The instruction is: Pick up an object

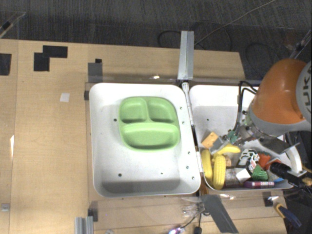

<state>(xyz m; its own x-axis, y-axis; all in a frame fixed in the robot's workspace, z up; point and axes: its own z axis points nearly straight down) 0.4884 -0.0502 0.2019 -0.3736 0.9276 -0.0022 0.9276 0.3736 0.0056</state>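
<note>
Lying in the lower left corner of the right bin (214,99), the corn cob (219,171) and the banana (206,163) beside it are the handiest candidates, both with their long axes running up and down the picture, side by side and touching. A second yellow piece (228,150) sits just above them, tilted across, and a tan block (209,140) rests just up and left of that. Further right it's a jumble: a black-and-white toy (249,157), something red (263,160), a purple marker (259,183) lying flat along the bin's near edge.

Now the key relation: the gripper (234,136) is down low over the clutter, just above that tilted yellow piece, so the corn and banana lie down and to the left of it, near but not under it. How far apart the fingers stand, I can't tell; the wrist and the orange band (278,96) crowd the spot, and nothing is plainly seen between them.

My read: nothing lifted yet, and a grab on the upright pair would want a shift down-left and a closing line across their short width.

Off to the left, the other bin (102,174) carries a green divided plate (148,122), all of it on the tabletop (44,145).
</note>
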